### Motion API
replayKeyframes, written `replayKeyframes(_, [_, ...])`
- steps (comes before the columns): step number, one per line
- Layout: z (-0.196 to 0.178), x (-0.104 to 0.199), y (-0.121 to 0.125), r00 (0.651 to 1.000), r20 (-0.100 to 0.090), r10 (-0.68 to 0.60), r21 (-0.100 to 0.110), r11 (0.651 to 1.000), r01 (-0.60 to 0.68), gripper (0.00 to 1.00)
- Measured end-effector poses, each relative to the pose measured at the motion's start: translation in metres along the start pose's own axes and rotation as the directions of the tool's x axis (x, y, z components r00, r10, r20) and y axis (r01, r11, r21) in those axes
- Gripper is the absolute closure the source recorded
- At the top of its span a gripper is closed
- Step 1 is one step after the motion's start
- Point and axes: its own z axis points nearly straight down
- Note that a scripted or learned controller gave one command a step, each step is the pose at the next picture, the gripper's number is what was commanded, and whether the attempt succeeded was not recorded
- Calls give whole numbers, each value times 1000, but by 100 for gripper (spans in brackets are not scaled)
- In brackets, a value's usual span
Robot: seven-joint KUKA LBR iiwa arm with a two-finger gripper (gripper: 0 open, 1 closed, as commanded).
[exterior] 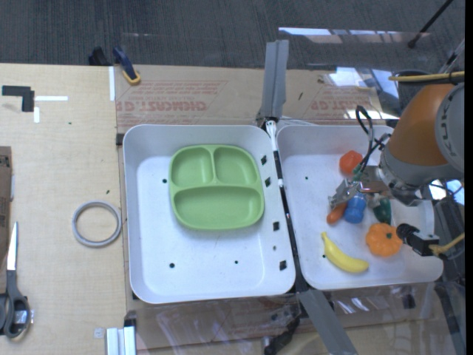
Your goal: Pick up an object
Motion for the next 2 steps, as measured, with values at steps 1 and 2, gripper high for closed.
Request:
replayKeyframes(1, [-14,-2,3,1000,2,3,-10,1000,-3,100])
replayKeyframes(2, [-106,48,59,1000,2,-13,-2,1000,13,100])
